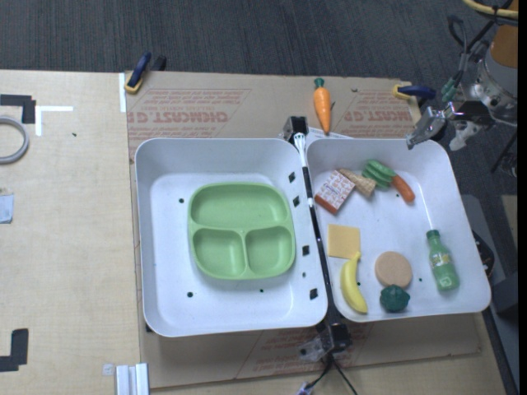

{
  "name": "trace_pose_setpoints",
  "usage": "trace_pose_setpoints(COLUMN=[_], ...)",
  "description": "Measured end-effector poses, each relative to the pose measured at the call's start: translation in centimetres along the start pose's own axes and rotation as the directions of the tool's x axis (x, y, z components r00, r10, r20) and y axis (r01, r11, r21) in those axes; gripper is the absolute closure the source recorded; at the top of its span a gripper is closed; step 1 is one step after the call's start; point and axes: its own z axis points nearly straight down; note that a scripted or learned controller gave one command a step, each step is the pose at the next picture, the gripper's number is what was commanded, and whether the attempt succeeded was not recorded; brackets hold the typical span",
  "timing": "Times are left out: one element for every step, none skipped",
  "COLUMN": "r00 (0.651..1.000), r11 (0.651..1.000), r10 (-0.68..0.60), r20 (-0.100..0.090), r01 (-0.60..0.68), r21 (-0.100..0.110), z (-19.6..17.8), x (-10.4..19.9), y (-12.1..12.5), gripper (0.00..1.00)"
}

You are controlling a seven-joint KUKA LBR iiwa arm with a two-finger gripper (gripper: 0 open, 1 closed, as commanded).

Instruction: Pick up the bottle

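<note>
A small green bottle (442, 261) with a yellow label lies in the right bin (412, 220), close to its right wall and towards the front. My gripper (437, 136) hangs over the bin's far right corner, well behind the bottle. Its two fingers stand apart, open, with nothing between them.
The right bin also holds a banana (353, 285), a yellow cheese slice (344, 240), a round tan cookie (393, 268), a dark green vegetable (394, 299), a red-checked box (334, 191), a cracker, a green item and a small carrot. A green divided plate (243, 231) fills the left bin. A carrot (321, 104) lies on the cardboard behind.
</note>
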Motion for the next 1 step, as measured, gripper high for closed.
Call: trace_pose_setpoints(r00=[1.000], r11=[1.000], r10=[-0.003], r20=[0.002], r01=[0.003], r21=[-0.001], z=[-0.97], x=[-0.02], y=[0.05], gripper=[1.00])
